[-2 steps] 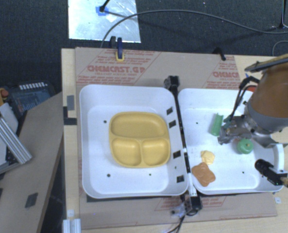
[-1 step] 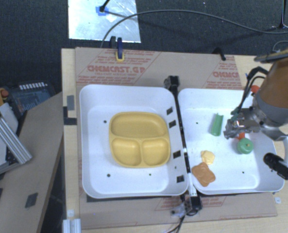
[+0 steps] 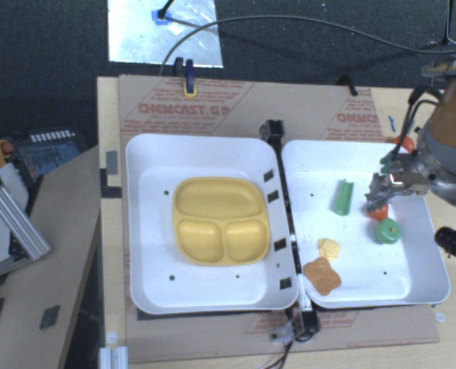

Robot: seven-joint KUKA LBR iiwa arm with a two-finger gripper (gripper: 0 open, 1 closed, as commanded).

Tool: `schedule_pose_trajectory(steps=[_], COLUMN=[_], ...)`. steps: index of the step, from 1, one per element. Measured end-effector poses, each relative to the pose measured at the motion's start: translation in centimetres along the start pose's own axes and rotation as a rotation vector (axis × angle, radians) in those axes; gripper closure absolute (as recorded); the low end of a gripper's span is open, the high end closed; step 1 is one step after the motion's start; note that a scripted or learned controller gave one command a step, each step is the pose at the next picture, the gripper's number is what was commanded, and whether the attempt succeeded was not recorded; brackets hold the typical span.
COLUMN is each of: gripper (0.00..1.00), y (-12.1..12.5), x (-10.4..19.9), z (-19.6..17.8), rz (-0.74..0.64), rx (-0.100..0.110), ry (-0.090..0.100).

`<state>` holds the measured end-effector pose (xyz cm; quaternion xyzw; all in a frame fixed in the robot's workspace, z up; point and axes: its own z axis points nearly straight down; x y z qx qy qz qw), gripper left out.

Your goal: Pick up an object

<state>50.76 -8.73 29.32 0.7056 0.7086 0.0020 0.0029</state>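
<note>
Camera view showed the right bin (image 3: 412, 290) holding all the pieces. Above its red piece (image 3: 378, 214) hung the gripper (image 3: 380, 193); whether the jaws were spread, I could not tell. That piece looked small, light, rounded, best pinched across its middle.
</note>
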Motion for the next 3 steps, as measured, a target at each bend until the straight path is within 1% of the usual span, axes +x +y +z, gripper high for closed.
schedule_pose_trajectory(steps=[1, 2, 3], gripper=[1.00, 1.00, 1.00], y=[0.7, 1.5, 0.8], x=[5.2, 10.4, 16.0], z=[1.8, 2.7, 2.7], rz=[-0.004, -0.005, -0.006], rx=[0.005, 0.006, 0.006], ry=[0.002, 0.003, 0.004])
